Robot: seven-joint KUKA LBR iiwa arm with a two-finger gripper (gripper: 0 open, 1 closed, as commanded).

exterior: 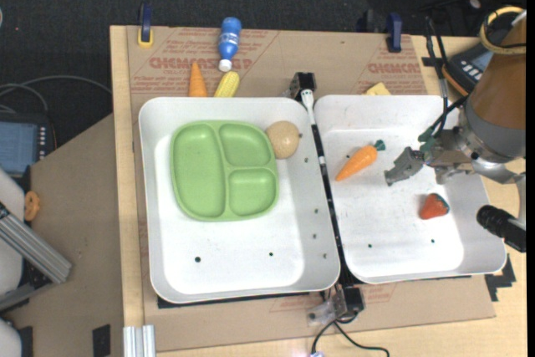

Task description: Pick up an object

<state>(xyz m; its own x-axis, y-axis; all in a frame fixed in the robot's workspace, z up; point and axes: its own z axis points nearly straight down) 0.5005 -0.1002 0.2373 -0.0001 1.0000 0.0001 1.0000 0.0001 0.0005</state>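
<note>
One carrot (358,161) lies just left of pincer (399,171), apart.

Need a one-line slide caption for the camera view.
Gripper over the right bin, between toy carrot and strawberry; green divided plate in left bin.

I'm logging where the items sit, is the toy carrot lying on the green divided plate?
No, the carrot lies in the right bin, while the green plate sits in the left bin.

A blue-capped bottle (228,43) and what looks like corn (226,84) lie behind the bins.
</note>
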